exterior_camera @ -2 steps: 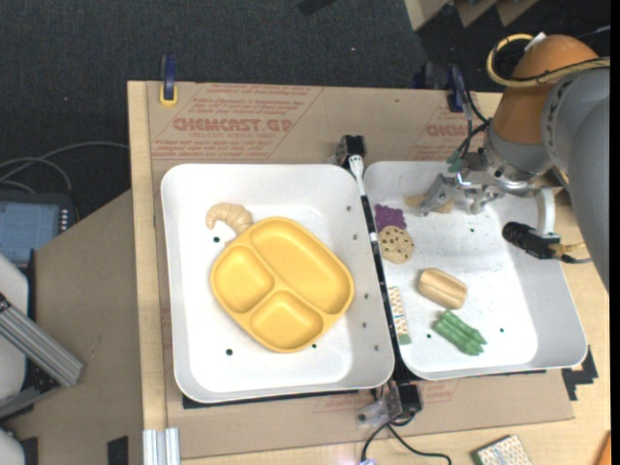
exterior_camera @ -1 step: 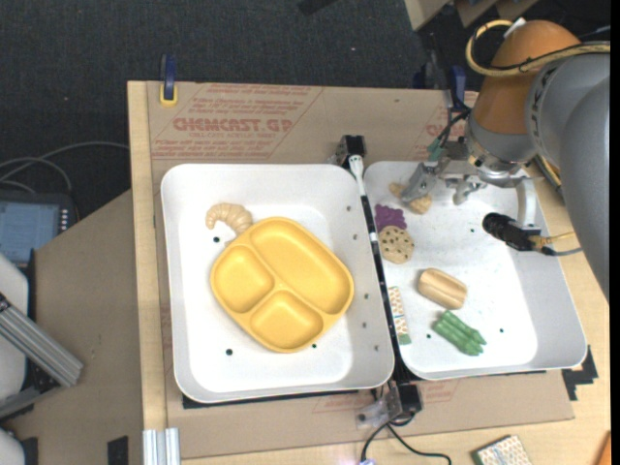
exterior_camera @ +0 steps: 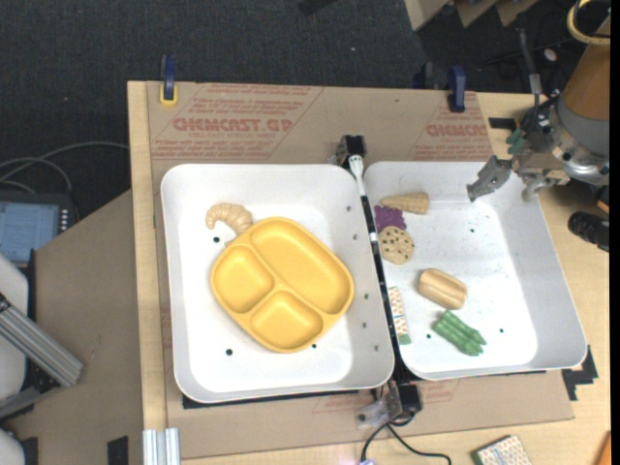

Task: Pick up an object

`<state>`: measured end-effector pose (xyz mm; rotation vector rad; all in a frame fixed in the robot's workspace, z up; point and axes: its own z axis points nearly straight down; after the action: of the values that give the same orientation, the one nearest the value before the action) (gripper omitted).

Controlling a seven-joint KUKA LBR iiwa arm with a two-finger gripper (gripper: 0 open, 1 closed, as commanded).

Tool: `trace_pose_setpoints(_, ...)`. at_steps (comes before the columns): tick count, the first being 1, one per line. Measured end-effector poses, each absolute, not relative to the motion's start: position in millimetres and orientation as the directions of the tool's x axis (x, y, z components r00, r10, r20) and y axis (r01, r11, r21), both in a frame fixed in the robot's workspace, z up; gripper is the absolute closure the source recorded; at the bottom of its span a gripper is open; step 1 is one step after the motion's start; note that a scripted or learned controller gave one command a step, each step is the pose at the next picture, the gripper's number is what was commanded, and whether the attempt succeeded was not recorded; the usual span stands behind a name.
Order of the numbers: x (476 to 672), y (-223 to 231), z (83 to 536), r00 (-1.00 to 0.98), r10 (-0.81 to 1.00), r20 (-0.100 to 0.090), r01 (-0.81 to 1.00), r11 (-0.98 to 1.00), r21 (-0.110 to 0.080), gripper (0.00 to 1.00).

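Cookie [exterior_camera: 395,245] over purple item [exterior_camera: 389,218], perhaps grapes.

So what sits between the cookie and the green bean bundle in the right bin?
In the camera view, the tan bread roll lies between the cookie and the green bean bundle, on the floor of the right bin.

- Left bin [exterior_camera: 184,289]: smooth white plastic with a slight sheen.
- Right bin [exterior_camera: 542,289]: the same white plastic, speckled with small dark marks.
- Plate [exterior_camera: 281,284]: yellow plastic, smooth and softly glossy.
- Board [exterior_camera: 291,124]: matt brown paper facing with red print.
- Clamps [exterior_camera: 169,77]: blue and yellow, plastic-looking.
- Gripper [exterior_camera: 506,179]: dull grey metal.
- Cookie [exterior_camera: 395,246]: rough, matt, with dark spots.
- Bun [exterior_camera: 442,288]: smooth tan, faint shine.
- Floor [exterior_camera: 194,17]: dark, rough carpet.
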<state>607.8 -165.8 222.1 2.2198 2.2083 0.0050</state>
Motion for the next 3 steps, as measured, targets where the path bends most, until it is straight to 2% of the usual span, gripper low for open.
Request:
trace_pose_setpoints(1, 581.3, -109.8, 82.8, -0.002, 1.0, 0.004, 1.0, 0.002, -0.009, 0.0)
trace_pose_setpoints(2, 479.7, -95.1, 84.3, 0.002, 1.0, 0.002, 1.0, -0.002, -0.008, 0.0)
trace_pose_setpoints(3, 521.0, -92.7, 84.6, -0.001, 1.0, -0.001, 1.0, 0.001, 0.004, 0.0)
